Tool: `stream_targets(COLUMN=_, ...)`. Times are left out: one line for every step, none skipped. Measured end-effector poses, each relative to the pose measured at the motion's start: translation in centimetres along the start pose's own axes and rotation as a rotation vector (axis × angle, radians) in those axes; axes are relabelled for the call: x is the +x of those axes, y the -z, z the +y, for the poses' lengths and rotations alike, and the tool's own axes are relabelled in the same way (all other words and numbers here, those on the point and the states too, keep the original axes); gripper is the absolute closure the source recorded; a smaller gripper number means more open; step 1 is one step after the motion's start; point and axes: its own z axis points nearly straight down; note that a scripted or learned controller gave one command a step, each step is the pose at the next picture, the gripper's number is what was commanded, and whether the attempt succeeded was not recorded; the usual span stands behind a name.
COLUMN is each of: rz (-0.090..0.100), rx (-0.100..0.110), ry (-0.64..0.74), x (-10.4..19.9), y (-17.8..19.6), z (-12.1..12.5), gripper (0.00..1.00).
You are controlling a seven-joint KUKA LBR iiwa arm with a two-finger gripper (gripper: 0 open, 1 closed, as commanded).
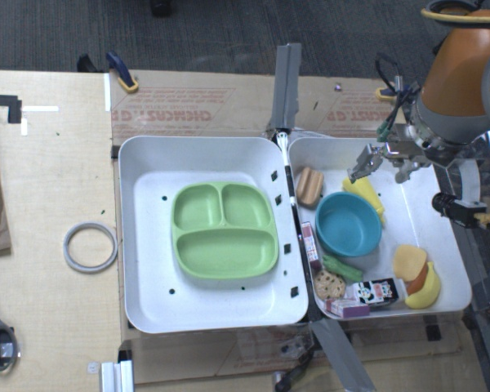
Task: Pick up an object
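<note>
Hand (385, 163): two-finger, at the upper part of the right bin; the fingers stand apart with nothing between them, so it is released.
Arm (461, 72): grey with an orange band, reaching in from the right edge and ending at the hand.
Yellow object (367, 194): just below the hand, resting against the far rim of the blue bowl; whether a fingertip touches it cannot be told.
Blue bowl (349, 224): upright, below and slightly left of the hand, near the middle of the right bin.
Tan bread-like piece (309, 186): left of the hand, close to the wall shared by the two bins.
Green item (340, 266): partly under the near edge of the bowl, lower than the hand.
Cookie (329, 285): at the near left corner of the right bin, well below the hand.
Small printed carton (376, 293): lying flat beside the cookie, along the near wall.
Orange and yellow toy foods (416, 274): clustered at the near right corner, below the hand.
Right bin (449, 296): white, shallow, holding all the items above.
Left bin (147, 243): white, well to the left of the hand.
Green divided plate (224, 231): three compartments, lying flat in the centre of the left bin.
Grey ring (91, 246): on the bench (49, 186), far to the left of the hand, beyond the left bin.
</note>
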Motion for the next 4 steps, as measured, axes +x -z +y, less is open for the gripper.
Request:
stream_targets(rz=-0.001, rx=-0.002, ry=-0.206, x=1.5, y=9.2, z=-3.0, gripper=0.00)
stream_targets(rz=0.000, rx=0.001, ry=-0.118, x=-1.3, y=-6.9, z=-4.2, gripper=0.00)
stream_targets(rz=0.000, rx=-0.001, ry=-0.206, x=-2.8, y=-13.0, z=1.8, gripper=0.00)
stream_targets(rz=-0.001, rx=0.007, ry=-0.207, x=-3.0, y=-12.4, z=1.5, gripper=1.00)
